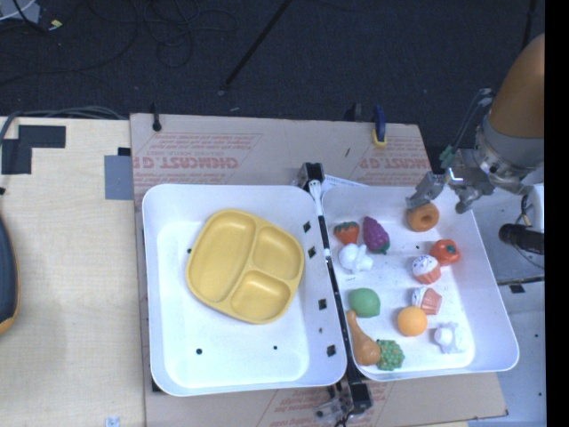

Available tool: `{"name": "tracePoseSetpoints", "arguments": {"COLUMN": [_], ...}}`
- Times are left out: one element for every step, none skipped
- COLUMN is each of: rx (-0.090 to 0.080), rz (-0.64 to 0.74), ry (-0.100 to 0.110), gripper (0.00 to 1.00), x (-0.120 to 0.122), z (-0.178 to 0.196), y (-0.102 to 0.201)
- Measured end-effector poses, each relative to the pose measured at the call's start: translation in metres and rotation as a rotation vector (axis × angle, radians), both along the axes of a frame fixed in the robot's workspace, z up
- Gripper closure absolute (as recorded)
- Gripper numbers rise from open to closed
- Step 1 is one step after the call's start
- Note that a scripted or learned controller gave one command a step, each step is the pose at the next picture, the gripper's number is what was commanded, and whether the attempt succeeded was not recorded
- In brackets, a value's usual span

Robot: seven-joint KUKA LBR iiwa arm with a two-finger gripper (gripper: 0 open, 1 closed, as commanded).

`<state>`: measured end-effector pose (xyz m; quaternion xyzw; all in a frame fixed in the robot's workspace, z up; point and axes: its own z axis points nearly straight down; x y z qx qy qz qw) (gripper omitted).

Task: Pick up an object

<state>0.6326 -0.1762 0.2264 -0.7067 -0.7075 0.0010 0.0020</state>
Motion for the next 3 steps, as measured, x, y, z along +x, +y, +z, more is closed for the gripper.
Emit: {"name": "tracePoseSetpoints", "arguments": {"rx": [0.002,0.000,0.000], "rz": [0.001,0.001,0.000], "ry": [0.003,-0.003,0.001], "gripper": [1.00,1.00,1.00], "x": [0.000,0.003,0.012], "z": [0.008,0.028,0.018], "y": [0.000,0.031,0.061]}}
